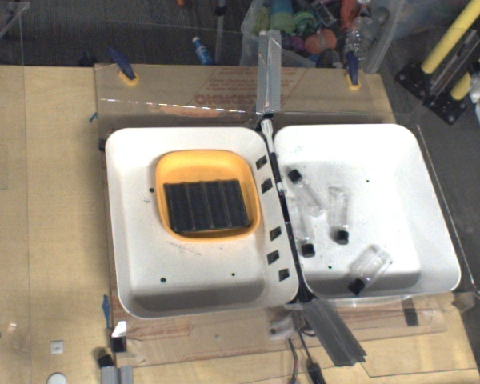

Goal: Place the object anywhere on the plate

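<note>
**Risk of slipping vials, nothing legible**

Far left: bare wooden bench (40,214), carrying no markings.

In the left bin (136,270): orange plate (166,166), with a dark ridged slab (206,205) lying flat inside its rim and covering most of the floor. If meant as the object, already placed, by the look of it. If not, little free plate left for anything else. A newcomer could end up perched on the ridges or tipped against the rim.

Along the divider (274,214): black clips close to the nearest vials, so likely to snag a descent made tight to that edge.

In the right bin (400,182): clear vials with black caps, one near the divider (298,181), one mid-bin (338,214), one lying toward the front edge (370,264). Round, smooth and see-through, so probably prone to rolling away from a pinch or being misjudged altogether.

Gripper state: cannot tell from this view.

Writing: faint reddish print on the cardboard (224,94) behind the bins, too washed out to read. No brand or label readable elsewhere.
</note>
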Controlling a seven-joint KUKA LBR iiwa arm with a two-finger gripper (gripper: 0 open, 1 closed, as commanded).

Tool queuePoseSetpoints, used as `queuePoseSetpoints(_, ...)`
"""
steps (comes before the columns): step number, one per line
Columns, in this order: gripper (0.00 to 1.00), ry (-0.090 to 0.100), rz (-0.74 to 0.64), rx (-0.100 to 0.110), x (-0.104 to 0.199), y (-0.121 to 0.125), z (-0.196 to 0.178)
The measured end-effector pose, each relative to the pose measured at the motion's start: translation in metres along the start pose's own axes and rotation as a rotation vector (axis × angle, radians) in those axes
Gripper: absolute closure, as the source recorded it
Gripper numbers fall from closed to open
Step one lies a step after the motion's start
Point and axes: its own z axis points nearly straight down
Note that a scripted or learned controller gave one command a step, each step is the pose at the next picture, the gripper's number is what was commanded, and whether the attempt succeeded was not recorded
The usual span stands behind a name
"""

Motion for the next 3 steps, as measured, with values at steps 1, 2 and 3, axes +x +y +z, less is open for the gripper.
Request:
queuePoseSetpoints(1, 1.00, -0.001, -0.357, -0.002, -0.0015, 0.0006, 0.0005)
queuePoseSetpoints(2, 1.00, -0.001, -0.661, -0.004, -0.0091, -0.0004, 0.0004)
queuePoseSetpoints(3, 1.00, 0.000, -0.991, -0.002, -0.0092, -0.0006, 0.0009)
